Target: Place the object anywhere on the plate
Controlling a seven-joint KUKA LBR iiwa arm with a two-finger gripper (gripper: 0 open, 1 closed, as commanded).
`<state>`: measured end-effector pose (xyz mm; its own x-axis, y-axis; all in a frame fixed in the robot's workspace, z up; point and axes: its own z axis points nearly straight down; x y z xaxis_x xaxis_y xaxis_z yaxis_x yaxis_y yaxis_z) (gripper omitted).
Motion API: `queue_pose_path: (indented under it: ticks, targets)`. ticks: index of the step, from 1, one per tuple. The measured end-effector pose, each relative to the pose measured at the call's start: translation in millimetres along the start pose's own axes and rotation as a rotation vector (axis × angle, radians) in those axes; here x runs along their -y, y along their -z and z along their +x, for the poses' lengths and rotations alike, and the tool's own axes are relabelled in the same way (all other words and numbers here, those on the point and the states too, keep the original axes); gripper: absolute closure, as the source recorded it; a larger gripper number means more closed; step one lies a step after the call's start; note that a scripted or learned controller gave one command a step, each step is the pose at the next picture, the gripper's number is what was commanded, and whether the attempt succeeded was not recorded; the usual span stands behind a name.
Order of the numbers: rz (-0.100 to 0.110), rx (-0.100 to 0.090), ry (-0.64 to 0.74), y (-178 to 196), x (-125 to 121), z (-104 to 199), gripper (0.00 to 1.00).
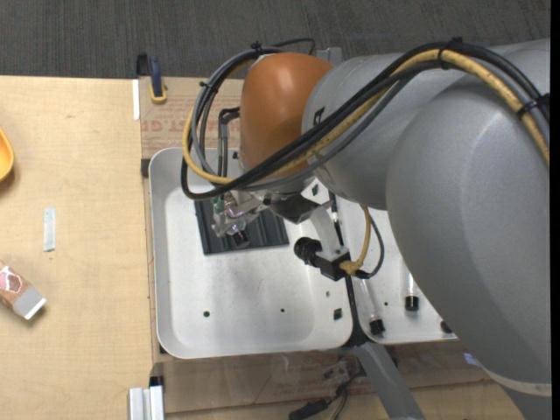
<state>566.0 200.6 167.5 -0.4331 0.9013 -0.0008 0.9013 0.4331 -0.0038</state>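
Note:
The grey arm with its orange band (276,103) reaches in from the right and covers much of both bins. Its gripper (231,220) hangs low over the back part of the left white bin (236,322). Directly beneath it lies a dark, ridged rectangular slab (262,232), partly hidden by the wrist and cables. Small metallic parts of the gripper overlap the slab's left half. I cannot make out any separate object at the gripper.
The right bin (420,322) is mostly hidden under the arm. On the wooden bench at left lie a small grey strip (49,230), a brown and white packet (19,292) and an orange item (4,156) at the edge. A blue clamp (156,79) sits behind the left bin.

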Motion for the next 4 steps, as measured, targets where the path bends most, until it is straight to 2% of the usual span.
queue_pose_path:
  ticks: [1, 2, 3, 4]
  targets:
    - [-0.001, 0.0, 0.0, 0.2, 0.0, -0.5, 0.0]
    - [0.0, 0.002, -0.577, -53.5, -46.5, -0.9, 0.0]
    - [0.003, 0.001, -0.934, -77.6, 27.9, 43.3, 0.0]
    - [0.0, 0.002, -1.191, 67.5, 37.0, 47.8, 0.0]
